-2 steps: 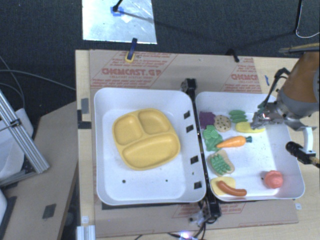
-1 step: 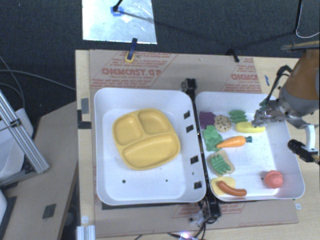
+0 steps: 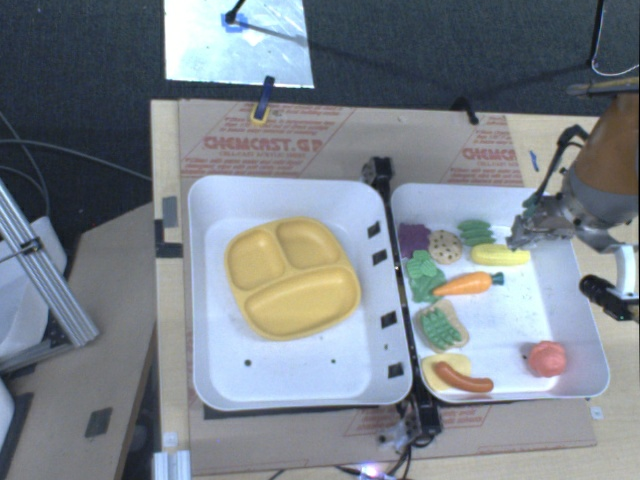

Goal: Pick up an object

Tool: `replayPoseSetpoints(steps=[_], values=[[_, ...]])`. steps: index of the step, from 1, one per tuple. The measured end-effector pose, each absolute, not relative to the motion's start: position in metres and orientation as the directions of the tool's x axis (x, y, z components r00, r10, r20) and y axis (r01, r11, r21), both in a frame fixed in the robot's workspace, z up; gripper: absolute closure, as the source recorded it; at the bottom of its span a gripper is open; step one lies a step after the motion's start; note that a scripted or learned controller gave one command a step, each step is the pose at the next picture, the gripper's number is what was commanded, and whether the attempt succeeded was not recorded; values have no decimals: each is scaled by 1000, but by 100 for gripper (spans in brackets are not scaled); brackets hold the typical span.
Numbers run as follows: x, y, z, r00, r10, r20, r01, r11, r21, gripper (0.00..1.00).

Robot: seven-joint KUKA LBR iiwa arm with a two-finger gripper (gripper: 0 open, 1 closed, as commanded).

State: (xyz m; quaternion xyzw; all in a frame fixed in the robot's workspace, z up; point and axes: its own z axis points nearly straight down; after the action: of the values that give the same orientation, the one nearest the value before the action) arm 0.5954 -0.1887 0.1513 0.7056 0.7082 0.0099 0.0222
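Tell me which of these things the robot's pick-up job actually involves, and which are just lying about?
Part of the job:
gripper, above the yellow banana
carrot
cookie
hot dog
pink toy
right bin holding them

Just lying about:
yellow divided plate in the left bin
shiny sheet behind the bench

Arm (image 3: 612, 163) cut off by right edge, only wrist and orange band in frame. Pincer (image 3: 522, 234) too small and dark to read finger state. It covers the right end of the yellow piece (image 3: 497, 256). Purple item (image 3: 413, 237) by the divider too blurry to identify.
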Motion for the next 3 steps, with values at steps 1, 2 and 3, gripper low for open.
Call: replayPoseSetpoints(steps=[1, 2, 3], values=[[596, -189, 162, -4, 1000, -18, 999, 5, 49, 100], [597, -189, 173, -5, 1000, -18, 999, 6, 52, 100], [598, -189, 184, -6, 1000, -18, 998, 7, 56, 100]])
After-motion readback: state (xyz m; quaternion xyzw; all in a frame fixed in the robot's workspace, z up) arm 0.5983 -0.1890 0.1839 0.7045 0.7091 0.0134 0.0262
